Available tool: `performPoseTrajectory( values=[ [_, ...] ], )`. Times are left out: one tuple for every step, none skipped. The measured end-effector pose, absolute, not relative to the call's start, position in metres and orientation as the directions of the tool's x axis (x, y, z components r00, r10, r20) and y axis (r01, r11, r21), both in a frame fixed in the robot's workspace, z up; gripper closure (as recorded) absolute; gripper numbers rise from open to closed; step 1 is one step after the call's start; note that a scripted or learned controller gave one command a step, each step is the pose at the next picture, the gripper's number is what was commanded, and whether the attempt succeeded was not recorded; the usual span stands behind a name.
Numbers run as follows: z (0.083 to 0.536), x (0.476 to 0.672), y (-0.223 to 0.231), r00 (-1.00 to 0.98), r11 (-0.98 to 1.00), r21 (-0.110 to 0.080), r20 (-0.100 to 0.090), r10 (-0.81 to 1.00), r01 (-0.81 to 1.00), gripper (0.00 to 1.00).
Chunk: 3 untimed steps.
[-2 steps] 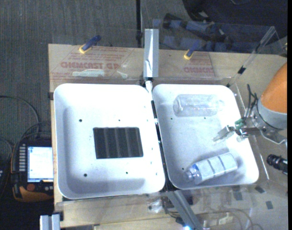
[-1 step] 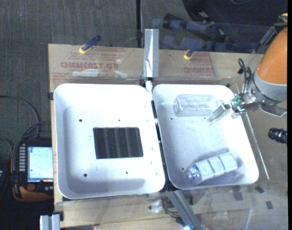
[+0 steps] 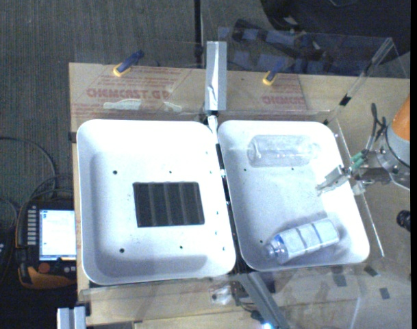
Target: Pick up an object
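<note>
While the arm (image 3: pixel 403 142) is reaching in from the right side of the desk (image 3: pixel 85 108), its end effector (image 3: pixel 331 181) is hanging over the right edge of the right bin (image 3: pixel 230 184), and its thin fingers are pointing toward the bin's middle. Whether those fingers are apart or together cannot be told, since they are too small and blurred; nothing is showing between them.

Two bottles are lying in the right bin. A clear plastic bottle (image 3: pixel 280 150) is lying on its side near the bin's far wall, well apart from the end effector. A second bottle (image 3: pixel 305 239), with a pale label and a bluish cap end, is lying tilted near the bin's near right corner, its cap pointing toward the near left.

A left bin (image 3: pixel 98 177) is sitting just beside the right bin, their rims touching along the middle. A dark ribbed rectangular block (image 3: pixel 168 203) is lying flat at the middle of the left bin.

Beyond the right bin, a yellow clamp (image 3: pixel 269 79) is sitting on the desk, and another clamp (image 3: pixel 126 63) is sitting beyond the left bin. A handheld screen device (image 3: pixel 52 233) is lying off the desk to the left of the left bin.
</note>
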<state>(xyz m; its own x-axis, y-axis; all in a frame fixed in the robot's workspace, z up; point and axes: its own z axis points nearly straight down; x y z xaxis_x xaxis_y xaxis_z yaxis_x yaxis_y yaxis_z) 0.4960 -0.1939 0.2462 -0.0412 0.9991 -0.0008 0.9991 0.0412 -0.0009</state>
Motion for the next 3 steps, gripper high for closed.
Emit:
performPoseTrajectory(
  values=[
    [0.095,0.486,-0.210,-0.153,0.153,0.003,0.000,0.988,0.988,0.00],
    [0.096,0.587,-0.214,0.012,-0.012,0.001,0.007,1.000,1.000,0.00],
    [0.106,0.587,-0.216,0.012,-0.012,0.001,0.001,1.000,1.000,1.00]
  ],
)
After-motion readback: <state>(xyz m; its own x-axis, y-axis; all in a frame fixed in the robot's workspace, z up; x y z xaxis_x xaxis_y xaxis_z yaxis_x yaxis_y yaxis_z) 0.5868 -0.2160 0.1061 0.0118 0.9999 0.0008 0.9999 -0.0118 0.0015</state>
